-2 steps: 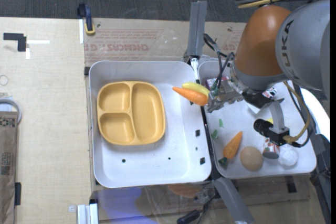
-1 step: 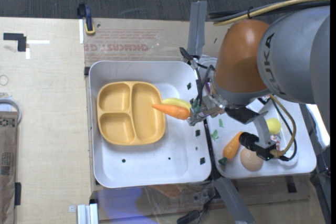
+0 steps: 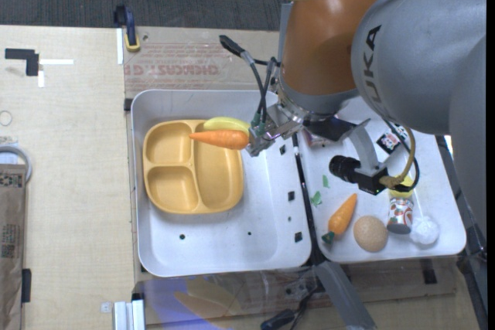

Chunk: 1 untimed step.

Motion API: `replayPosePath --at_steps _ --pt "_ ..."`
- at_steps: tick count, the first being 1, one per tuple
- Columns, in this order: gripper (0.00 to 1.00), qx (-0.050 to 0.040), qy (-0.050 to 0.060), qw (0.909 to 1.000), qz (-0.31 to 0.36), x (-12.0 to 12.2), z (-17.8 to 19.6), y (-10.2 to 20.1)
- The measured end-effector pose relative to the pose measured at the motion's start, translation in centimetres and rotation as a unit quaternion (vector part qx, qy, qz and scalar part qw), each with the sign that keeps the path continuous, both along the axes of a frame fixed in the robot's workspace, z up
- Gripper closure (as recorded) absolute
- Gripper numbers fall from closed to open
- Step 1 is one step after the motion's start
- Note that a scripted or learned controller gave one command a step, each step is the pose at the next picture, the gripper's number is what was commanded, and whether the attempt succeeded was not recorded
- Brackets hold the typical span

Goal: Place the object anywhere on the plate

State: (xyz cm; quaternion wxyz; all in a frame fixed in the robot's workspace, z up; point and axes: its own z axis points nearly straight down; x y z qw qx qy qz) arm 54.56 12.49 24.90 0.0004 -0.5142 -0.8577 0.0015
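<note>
The yellow plate (image 3: 193, 166), one unit with three compartments, lies in the left bin (image 3: 224, 243). One carrot (image 3: 220, 138) sits at the plate's 1 o'clock rim. The gripper (image 3: 259, 137) appears closed on the carrot's thick end, though the contact is poorly resolved. Judged light, stiff and smooth; grip at mid-body. The right bin (image 3: 452, 236) holds a second carrot (image 3: 342, 214) and one egg (image 3: 370, 233).
</note>
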Motion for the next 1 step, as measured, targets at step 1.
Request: replayPosePath --at_steps 1 --pt "1.0 0.0 0.001 0.9981 0.061 0.72 -5.31 5.94"
